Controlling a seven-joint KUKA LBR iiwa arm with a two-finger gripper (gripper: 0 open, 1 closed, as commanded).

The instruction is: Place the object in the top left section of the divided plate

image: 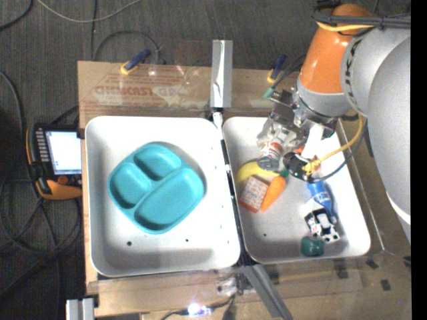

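At the far left, off the table, a handheld pendant (57,159) with a lit screen lies on the floor. The left bin (100,245) holds the blue plate (157,187), turned at a slant so its two small sections face up-left and the large one down-right; all three sections look bare, so the placing is not yet done. A metal divider (221,72) stands at the seam between the bins. The right bin (353,242) carries the loose things, bunched near its middle: a yellow banana (248,171) touching a carrot (273,190) with a small box (252,193) beside them, then a blue piece (320,195), a black-and-white item (321,224) and a teal ball (311,247) toward the near corner. The tool (279,145) hangs over the bin's upper part, just above the banana, likely lining up for a pick from the pile; whether it is apart or together I cannot tell, and nothing is plainly held.
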